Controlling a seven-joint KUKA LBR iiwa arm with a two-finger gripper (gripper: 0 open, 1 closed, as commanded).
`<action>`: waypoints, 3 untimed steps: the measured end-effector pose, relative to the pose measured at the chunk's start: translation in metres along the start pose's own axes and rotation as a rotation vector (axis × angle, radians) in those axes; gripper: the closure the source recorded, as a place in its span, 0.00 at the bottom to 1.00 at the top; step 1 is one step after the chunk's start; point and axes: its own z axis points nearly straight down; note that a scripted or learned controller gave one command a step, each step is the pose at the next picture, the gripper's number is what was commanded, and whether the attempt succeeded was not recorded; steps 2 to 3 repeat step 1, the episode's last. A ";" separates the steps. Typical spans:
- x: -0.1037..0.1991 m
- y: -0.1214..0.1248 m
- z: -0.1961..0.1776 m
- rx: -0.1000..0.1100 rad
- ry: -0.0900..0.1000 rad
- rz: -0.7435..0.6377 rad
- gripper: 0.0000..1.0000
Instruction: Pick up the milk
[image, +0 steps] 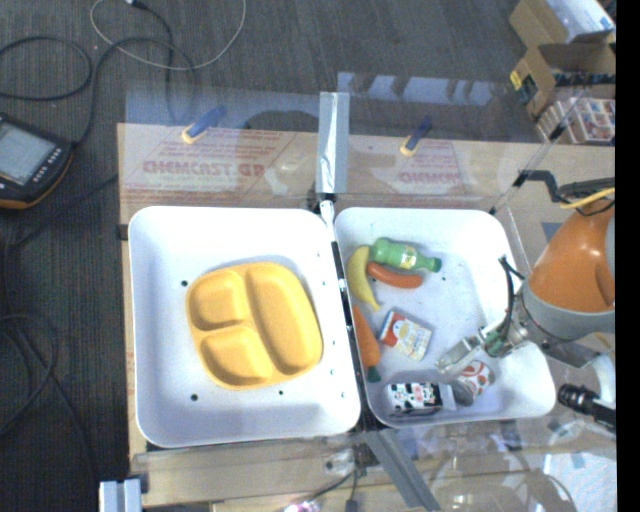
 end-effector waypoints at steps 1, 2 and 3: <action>0.010 0.006 0.017 -0.006 -0.010 0.002 0.00; 0.010 0.006 0.017 -0.006 -0.010 0.002 0.00; 0.010 0.006 0.017 -0.006 -0.010 0.002 0.00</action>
